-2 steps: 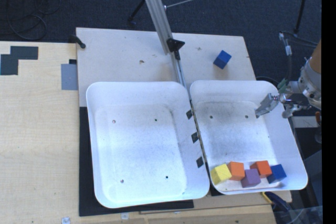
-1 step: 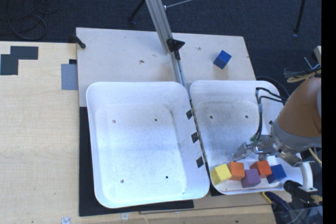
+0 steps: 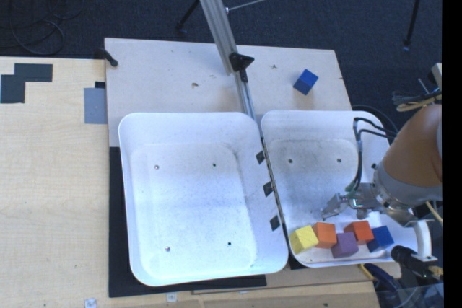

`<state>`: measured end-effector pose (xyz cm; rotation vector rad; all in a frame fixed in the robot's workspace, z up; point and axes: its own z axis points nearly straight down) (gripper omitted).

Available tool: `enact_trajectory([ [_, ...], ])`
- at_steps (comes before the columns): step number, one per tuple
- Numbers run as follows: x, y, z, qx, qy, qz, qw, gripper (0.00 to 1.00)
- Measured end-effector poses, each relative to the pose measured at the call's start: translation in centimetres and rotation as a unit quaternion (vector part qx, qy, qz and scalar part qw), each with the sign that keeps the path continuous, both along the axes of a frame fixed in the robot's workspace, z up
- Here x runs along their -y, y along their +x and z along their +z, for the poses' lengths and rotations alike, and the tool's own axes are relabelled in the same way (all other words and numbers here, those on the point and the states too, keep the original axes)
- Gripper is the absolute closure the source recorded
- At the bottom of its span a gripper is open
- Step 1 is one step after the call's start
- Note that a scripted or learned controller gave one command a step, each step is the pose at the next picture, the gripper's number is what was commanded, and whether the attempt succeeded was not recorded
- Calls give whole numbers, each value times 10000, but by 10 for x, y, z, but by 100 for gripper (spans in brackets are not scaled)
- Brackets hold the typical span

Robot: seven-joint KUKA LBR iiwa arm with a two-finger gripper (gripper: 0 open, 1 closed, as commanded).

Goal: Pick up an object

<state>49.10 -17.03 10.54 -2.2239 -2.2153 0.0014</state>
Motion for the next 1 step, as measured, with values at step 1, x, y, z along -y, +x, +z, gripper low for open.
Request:
enact_trajectory([
  [1,22,25,112,42,-19,25,10000,0],
])
